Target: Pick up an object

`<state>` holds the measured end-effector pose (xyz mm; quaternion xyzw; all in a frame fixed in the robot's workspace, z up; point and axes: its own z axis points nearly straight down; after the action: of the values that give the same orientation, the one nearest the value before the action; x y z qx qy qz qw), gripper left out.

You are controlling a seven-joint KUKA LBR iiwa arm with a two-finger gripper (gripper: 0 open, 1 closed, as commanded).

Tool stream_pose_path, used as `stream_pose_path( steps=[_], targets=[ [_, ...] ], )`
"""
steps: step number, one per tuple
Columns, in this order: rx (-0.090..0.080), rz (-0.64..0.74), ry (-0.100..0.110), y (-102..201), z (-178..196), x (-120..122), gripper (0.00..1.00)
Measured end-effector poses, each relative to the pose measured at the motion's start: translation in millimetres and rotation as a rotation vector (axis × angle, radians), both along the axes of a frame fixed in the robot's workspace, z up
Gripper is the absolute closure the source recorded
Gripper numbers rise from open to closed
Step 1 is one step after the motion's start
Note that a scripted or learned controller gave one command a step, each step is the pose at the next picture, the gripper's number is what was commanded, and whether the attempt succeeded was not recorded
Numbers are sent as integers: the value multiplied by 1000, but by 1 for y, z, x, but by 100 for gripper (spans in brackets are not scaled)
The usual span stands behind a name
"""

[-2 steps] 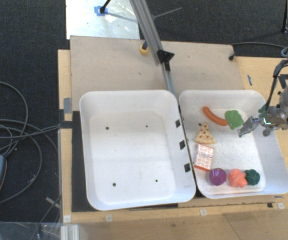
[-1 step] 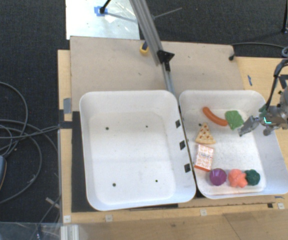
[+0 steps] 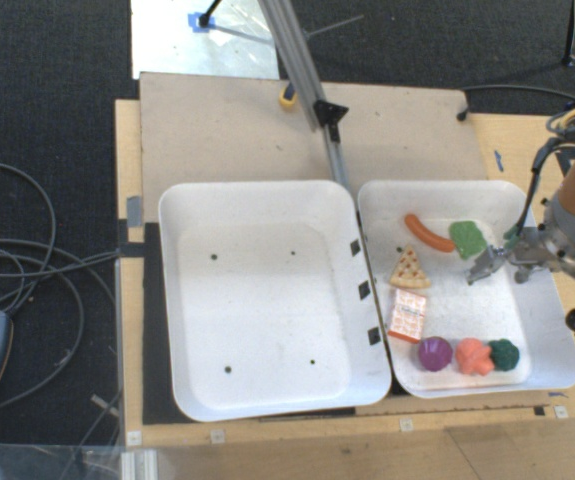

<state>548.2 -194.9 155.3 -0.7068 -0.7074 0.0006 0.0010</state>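
Claw (image 3: 487,265) at right of frame, low over the right bin (image 3: 547,368), tips just beside the green piece (image 3: 468,238); nothing seen between them, spread impossible to judge at this size. Best done, by this reading, with a short shift toward upper left and a straight drop astride the green piece, closing only once seated. Orange sausage (image 3: 429,233) touching or nearly touching the green piece on its left: likely to be nudged or caught. Lower down, pizza wedge (image 3: 409,268) and pink packet (image 3: 408,316) near the bin's left wall. Along the bottom edge, purple ball (image 3: 434,353), orange lump (image 3: 475,357) and dark green lump (image 3: 504,354) in a row, well clear. Left bin (image 3: 177,218) beside it on the tabletop (image 3: 227,128).
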Motion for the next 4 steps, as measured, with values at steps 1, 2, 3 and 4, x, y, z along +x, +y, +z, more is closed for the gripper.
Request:
stream_pose_path(
  steps=[1, 2, 3, 4],
  targets=[
    [1, 0, 2, -2, -62, -1, 0],
    [-1, 0, -3, -2, -64, 0, 0],
    [-1, 1, -6, -3, -53, 1, 100],
    [-2, 2, -7, -8, -8, 6, 100]
  ],
)
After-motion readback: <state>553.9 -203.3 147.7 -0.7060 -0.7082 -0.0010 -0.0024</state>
